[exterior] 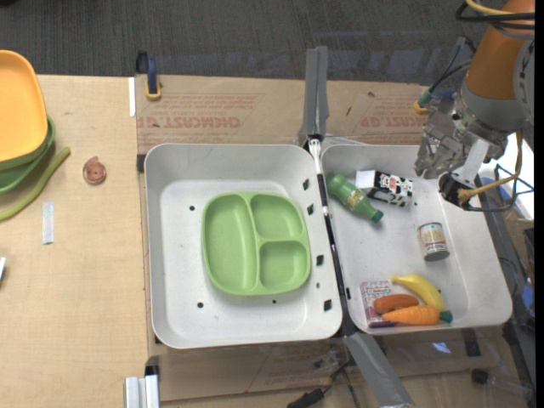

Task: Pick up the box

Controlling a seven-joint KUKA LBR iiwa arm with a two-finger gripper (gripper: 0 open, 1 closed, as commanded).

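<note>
Right now I see the box (pixel 388 185), white with black cow-like patches, lying at the back of the right bin (pixel 489 266). Just beside it lies a green bottle (pixel 354 198); a can (pixel 433 240) sits nearer. My claw (pixel 438 161) hovers right of the box; I cannot tell its state.

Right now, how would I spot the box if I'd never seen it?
Look in the right bin, at its far end. The box lies there beside a green bottle. It alone is white with black cow patches.
</note>
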